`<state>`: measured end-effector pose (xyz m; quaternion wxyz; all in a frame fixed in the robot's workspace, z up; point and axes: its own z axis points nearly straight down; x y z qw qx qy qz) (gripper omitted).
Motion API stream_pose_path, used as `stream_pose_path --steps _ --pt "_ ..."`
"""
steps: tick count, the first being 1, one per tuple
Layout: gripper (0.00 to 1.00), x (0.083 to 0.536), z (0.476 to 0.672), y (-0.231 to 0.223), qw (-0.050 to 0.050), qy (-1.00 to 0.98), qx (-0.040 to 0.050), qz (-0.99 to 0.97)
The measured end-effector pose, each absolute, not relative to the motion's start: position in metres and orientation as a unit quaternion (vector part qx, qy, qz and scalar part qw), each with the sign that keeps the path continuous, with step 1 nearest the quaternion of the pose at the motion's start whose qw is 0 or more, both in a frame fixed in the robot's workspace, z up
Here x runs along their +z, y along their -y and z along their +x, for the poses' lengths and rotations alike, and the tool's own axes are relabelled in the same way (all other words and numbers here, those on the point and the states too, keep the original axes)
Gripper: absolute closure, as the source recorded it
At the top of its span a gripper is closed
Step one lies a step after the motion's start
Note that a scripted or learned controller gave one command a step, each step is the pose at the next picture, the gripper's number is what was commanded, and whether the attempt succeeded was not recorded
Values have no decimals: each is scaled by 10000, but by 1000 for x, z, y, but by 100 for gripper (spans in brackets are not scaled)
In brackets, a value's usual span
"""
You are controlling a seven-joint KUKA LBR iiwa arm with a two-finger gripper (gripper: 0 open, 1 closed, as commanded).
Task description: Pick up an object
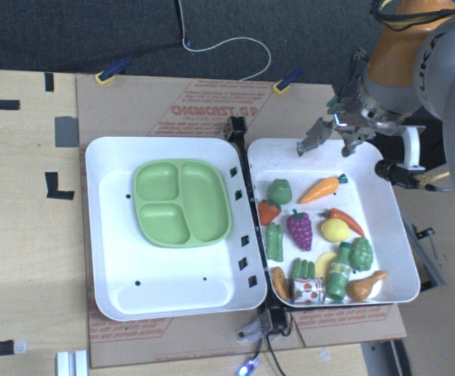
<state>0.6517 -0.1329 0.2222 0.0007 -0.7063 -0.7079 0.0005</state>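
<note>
The right bin [384, 202] holds several toy foods: an orange carrot [321, 189], a green pepper [279, 191], purple grapes [299, 229], a yellow lemon [335, 229], a red chili [346, 220], broccoli [360, 253], a can [308, 290] and a green bottle [338, 279]. My gripper [329, 141] hangs above the bin's far edge, up and right of the carrot. Its two fingers stand apart with nothing between them.
In the left bin [110, 233] lies a green divided plate [183, 202]. Both bins rest on a cardboard sheet [196, 108]. A white cable [227, 49] loops across the dark floor behind. The arm's orange-banded body [407, 45] fills the upper right.
</note>
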Motion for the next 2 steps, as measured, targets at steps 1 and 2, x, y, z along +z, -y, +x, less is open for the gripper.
stream_pose_path --steps 1,2 --pt "0 329 622 64 -22 7101 -33 -7041" --pt "0 217 522 10 86 7086 61 -7055"
